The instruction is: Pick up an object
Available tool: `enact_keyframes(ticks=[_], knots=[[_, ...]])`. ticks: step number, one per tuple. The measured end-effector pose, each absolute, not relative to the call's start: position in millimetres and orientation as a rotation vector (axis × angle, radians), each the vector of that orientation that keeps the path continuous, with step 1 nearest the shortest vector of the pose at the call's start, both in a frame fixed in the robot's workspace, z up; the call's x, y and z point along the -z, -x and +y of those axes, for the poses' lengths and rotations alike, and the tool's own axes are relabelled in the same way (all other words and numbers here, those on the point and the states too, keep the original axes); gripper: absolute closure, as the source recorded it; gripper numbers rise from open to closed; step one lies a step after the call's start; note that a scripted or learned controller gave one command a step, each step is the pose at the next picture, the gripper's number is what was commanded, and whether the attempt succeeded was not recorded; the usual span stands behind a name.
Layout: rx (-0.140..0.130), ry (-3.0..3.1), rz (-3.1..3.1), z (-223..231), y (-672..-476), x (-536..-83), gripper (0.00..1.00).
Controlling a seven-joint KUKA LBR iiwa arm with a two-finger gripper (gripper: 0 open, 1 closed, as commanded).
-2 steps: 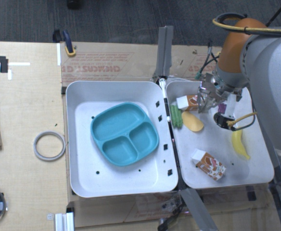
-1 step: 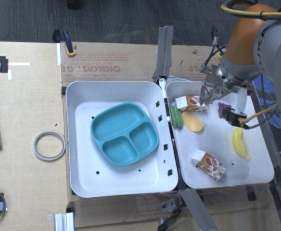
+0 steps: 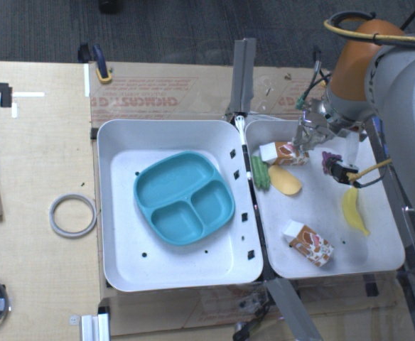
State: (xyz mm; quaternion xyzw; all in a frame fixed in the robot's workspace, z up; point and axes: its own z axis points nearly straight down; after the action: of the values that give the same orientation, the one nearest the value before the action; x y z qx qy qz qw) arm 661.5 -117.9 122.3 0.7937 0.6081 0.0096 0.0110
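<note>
Camera view puts my arm (image 3: 378, 69) over the far corner of the right bin (image 3: 378, 261); the left bin (image 3: 115, 212) carries a blue divided plate (image 3: 185, 197). In the right bin lie a carton (image 3: 308, 242), a banana (image 3: 354, 212), a yellow piece (image 3: 286, 182), a green piece (image 3: 261, 172) and a small carton (image 3: 284, 153). My pincer (image 3: 308, 135) hangs just beside that small carton; how wide it stands I cannot tell. I judge this the approach: next, settle over the carton and close
</note>
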Motion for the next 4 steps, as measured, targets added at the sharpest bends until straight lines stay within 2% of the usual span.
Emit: enact_keyframes(ticks=[1, 2, 3, 4], knots=[[-0.021, -2.482, 1.897, -118.8, -659.2, -117.9, 0.00], [0.001, -2.507, 1.892, -98.4, -659.1, -135.3, 0.00], [0.003, -2.268, 2.172, -94.1, -659.1, -205.8, 0.00], [0.002, -2.129, 2.308, -175.1, -658.7, -179.5, 0.00]])
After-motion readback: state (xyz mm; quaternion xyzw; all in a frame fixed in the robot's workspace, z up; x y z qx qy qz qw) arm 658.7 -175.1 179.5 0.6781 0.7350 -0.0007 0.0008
